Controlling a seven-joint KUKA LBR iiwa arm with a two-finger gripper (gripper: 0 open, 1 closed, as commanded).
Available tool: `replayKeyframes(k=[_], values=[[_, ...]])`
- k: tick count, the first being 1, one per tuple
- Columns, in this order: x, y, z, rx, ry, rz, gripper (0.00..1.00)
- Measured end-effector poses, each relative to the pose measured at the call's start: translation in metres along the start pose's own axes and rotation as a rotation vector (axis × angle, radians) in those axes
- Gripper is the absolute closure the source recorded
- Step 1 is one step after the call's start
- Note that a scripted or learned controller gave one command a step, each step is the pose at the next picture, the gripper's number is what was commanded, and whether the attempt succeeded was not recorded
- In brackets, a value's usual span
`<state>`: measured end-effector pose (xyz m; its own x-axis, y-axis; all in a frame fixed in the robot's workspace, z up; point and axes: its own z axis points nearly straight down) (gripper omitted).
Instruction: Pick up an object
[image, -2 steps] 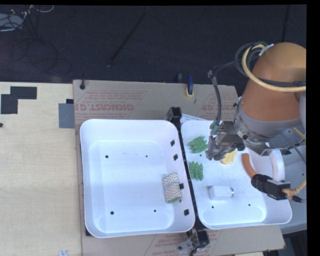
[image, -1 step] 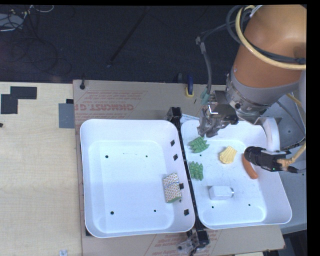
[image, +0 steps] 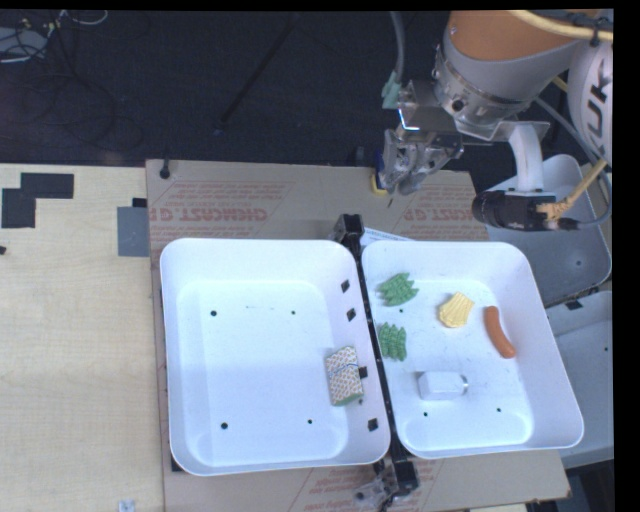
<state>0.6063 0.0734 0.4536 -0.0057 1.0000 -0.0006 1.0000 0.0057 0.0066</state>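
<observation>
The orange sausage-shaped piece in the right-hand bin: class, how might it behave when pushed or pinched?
The orange sausage-shaped piece looks rounded and elongated, so it would probably roll sideways if nudged. It seems small, likely light. It lies near the right bin wall, perhaps awkward to straddle.

Robotics lab. Two white bins (image: 262, 262) clipped side by side on a cardboard sheet (image: 250, 205) over a pale wood bench (image: 70, 350), black tape marks (image: 35, 195) on it, loose cables (image: 60, 60) behind, industrial arm (image: 500, 60) overhead.
</observation>
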Motion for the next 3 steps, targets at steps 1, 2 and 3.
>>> replayKeyframes(k=[1, 2, 3], values=[[0.064, 0.021, -0.089, -0.001, 0.003, 0.000, 1.00], [0.030, -0.088, 0.027, 0.026, -0.003, 0.010, 1.00], [-0.069, -0.130, 0.123, 0.023, -0.003, 0.017, 1.00]])
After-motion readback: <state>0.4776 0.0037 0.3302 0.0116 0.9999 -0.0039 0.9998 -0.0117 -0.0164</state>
